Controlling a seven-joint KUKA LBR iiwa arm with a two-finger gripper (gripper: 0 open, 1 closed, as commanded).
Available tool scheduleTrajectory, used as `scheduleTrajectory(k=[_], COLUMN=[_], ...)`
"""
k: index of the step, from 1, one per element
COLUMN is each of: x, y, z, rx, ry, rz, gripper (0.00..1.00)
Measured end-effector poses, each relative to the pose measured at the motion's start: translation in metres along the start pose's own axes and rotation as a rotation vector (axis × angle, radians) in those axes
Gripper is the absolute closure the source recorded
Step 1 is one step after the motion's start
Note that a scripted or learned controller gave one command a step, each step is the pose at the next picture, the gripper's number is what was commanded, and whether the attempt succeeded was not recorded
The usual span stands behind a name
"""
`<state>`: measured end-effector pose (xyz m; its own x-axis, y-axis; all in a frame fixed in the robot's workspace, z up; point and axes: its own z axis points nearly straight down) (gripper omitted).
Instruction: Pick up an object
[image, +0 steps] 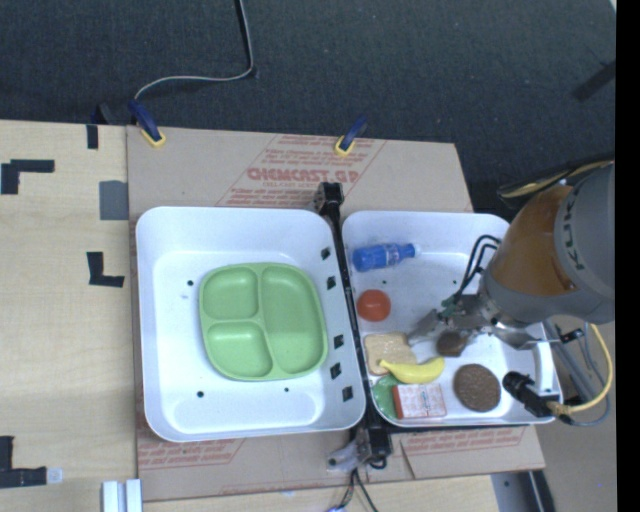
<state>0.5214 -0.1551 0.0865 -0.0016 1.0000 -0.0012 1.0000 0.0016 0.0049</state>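
My gripper (432, 330) hangs low in the right bin (430, 225), fingers spread, just above the banana (413, 371). Nothing sits between them, so the banana lies unheld beside the brown disc (477, 387).

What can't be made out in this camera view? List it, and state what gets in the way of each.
- Gripper, camera view: too small and dark to tell whether it grips anything.
- Box: label print too small to read.
- Right bin: far-right wall hidden by the arm.
- Dark object under the gripper: too blurred to identify.
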Motion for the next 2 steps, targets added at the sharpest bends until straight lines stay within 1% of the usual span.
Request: scheduleTrajectory(k=[1, 2], x=[-0.001, 0.067], y=[0.001, 0.031], z=[-0.011, -0.098], rx=[-0.004, 0.005], ry=[-0.003, 0.001], rz=[0.001, 0.000], gripper=[1.00, 1.00])
